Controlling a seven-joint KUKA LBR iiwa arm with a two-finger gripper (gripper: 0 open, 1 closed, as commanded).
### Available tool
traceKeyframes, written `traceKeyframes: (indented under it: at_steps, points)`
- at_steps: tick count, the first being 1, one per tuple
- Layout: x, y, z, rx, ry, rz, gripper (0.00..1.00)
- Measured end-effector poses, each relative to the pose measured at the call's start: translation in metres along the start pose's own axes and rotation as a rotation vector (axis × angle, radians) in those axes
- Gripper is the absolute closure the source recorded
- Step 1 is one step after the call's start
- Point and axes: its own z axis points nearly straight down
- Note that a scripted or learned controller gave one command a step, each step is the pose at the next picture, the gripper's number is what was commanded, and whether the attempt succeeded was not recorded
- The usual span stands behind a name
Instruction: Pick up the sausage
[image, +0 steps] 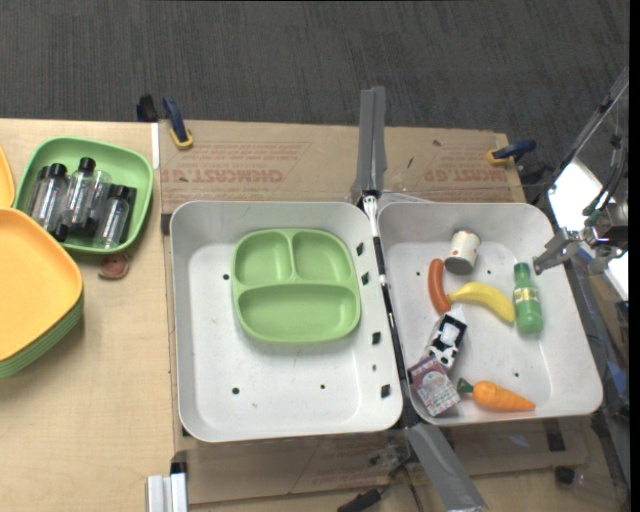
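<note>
Starting far left: stack of orange plates (35, 285) at the frame edge, then a green square dish (88, 150) holding several small dark-capped clear bottles (78, 200). Blue-and-yellow clamp (175, 122) at the cardboard's top left corner.

Left bin (200, 400) holds a green divided plate (296, 284), three compartments, lying flat near the bin's upper middle, nothing on it.

Right bin (570, 390) has the clutter. Sausage (438, 286), red-orange, lies roughly upright in the view in the bin's left-centre part. Just above right of it, a small beige cup (461, 250) on its side, near the sausage's top end, can't tell if touching. Banana (484, 299) just right of the sausage, its left tip close to the sausage's lower half. Below the sausage, a black-and-white cow-patterned carton (447, 340), then a pink-purple packet (434, 386) by the bin's lower left corner. Carrot (500, 397) lies along the bottom. Green bottle (527, 297) stands right of the banana.

Gripper (552, 258) sits at the right bin's right rim, well apart from the sausage, with the banana and green bottle between them. Finger state: cannot tell, too small and dark. Nothing seen in it.
</note>
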Motion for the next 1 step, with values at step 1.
traceKeyframes:
  at_steps: [1]
  points:
    - [-0.0148,0.0435,0.0494,-0.002,-0.001,-0.160,0.00]
